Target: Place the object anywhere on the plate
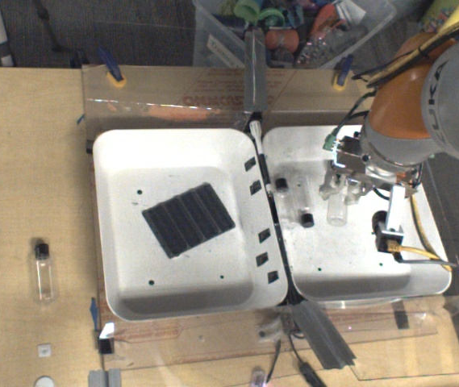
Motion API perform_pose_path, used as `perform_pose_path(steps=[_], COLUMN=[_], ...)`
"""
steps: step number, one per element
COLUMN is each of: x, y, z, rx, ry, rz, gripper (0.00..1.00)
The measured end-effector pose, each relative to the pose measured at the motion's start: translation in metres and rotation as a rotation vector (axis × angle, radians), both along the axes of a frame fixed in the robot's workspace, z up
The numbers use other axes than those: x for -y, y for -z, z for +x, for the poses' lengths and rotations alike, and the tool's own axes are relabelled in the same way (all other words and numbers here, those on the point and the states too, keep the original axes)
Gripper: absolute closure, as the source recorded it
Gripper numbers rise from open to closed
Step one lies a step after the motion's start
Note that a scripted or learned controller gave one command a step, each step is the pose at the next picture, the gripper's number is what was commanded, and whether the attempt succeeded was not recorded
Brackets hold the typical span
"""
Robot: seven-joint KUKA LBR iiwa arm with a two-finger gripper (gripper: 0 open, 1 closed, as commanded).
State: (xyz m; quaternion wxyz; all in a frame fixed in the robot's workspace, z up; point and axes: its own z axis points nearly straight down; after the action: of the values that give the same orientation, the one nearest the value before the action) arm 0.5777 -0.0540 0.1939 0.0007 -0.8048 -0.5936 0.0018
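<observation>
vial (337, 208): small, clear, upright, in right bin (350, 276) | gripper (340, 185): fingers closed on vial's top | plate (189, 218): dark, ribbed, in left bin (124, 156) | arm (423, 95): partial "K" lettering, rest unreadable

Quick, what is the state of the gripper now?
Gripper: over the right bin; open or closed cannot be told.

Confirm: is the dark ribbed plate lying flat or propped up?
Flat: the dark ribbed plate lies flat on the left bin's floor, turned at an angle.
</observation>
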Motion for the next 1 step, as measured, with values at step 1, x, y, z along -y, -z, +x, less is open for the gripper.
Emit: perform_pose_path(steps=[1], x=[-0.0239], y=[0.0097], z=[0.0436], rx=[0.004], ry=[-0.297], rz=[0.001], gripper=[1.0])
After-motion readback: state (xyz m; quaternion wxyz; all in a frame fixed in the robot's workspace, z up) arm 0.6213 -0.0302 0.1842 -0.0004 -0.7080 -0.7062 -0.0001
